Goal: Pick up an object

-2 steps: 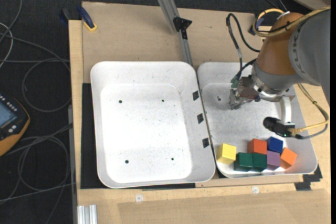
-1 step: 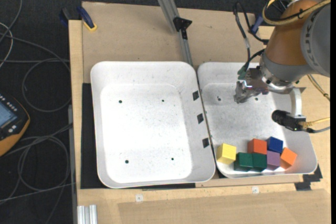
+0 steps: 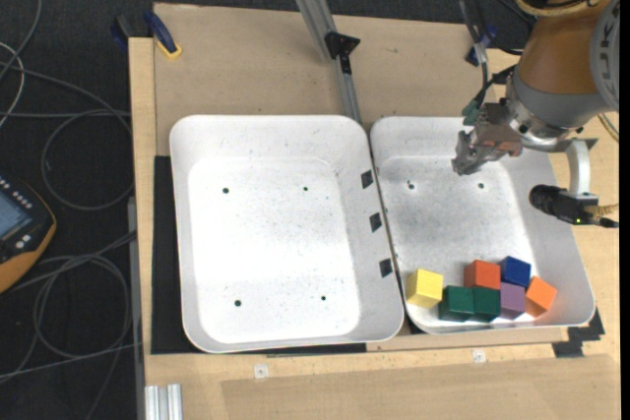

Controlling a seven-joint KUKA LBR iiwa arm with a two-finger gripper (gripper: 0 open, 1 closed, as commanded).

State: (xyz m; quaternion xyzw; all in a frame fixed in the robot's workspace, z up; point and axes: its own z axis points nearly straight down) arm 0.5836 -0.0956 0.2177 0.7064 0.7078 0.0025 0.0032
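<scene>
End effector [image 3: 472, 157] seen above right bin [image 3: 433, 138], grip state not discernible. Blocks [image 3: 482, 290] tightly clustered; neighbours likely jostled, grasp missed.

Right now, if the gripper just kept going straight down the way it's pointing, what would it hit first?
Most likely the bare floor of the right bin near its far end. The gripper points down there, well away from the blocks at the near edge, though depth is hard to judge.

Blocks [image 3: 482, 289] crowd the right bin's [image 3: 433, 221] near edge; its middle lies open
</scene>
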